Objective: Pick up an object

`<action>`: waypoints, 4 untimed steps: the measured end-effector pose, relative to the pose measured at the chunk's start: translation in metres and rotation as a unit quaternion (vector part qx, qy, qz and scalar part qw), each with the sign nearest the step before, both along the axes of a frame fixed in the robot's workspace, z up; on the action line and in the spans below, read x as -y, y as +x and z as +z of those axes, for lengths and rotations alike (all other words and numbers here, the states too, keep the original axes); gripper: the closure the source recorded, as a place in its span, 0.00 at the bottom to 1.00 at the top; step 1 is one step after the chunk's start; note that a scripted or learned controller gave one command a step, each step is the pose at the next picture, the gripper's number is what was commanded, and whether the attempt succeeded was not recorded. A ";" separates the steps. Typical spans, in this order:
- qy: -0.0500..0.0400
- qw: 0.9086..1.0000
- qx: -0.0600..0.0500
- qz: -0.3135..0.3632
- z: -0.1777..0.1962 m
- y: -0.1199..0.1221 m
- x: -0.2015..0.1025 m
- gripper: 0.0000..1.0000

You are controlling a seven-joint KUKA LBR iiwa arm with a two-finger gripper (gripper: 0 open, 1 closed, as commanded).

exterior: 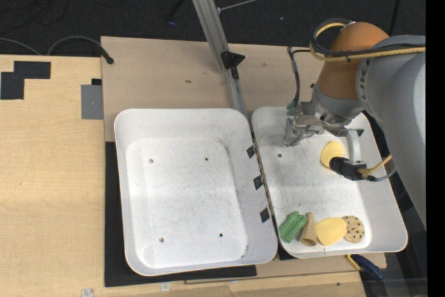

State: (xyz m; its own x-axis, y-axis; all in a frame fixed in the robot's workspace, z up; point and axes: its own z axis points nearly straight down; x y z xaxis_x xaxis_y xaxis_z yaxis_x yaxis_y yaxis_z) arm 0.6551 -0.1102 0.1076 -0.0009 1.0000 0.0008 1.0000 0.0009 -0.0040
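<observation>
While the pincer (295, 130) hangs low over the right bin's (306, 181) far end, I cannot tell how it is set. Maybe it is searching. Next it must reach the yellow toy (332, 151) just beside it.

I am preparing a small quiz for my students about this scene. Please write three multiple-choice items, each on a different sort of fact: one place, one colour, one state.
1. Where does the green object lie?
A. near front edge of the right bin
B. middle of the left bin
C. on the wooden bench

2. What colour is the object lying beside the arm's wrist?
A. blue
B. yellow
C. red

3. What state is the hand in?
A. lifting the green object
B. outside both bins
C. over the right bin's far end

Key:
1 A, it lies with other items by that bin's front wall.
2 B, it is plainly yellow.
3 C, it hangs over the right bin's far end.
</observation>
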 end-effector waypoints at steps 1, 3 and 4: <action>-0.001 1.000 0.003 -0.001 0.057 -0.006 0.007 1.00; -0.001 1.000 0.003 0.000 0.156 -0.008 0.004 1.00; 0.000 1.000 0.000 0.001 0.156 -0.027 -0.034 1.00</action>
State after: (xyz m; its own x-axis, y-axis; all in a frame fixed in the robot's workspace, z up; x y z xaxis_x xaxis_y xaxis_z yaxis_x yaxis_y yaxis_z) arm 0.6278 -0.0760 0.2638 -0.0030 1.0000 0.0013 1.0000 0.0030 -0.0038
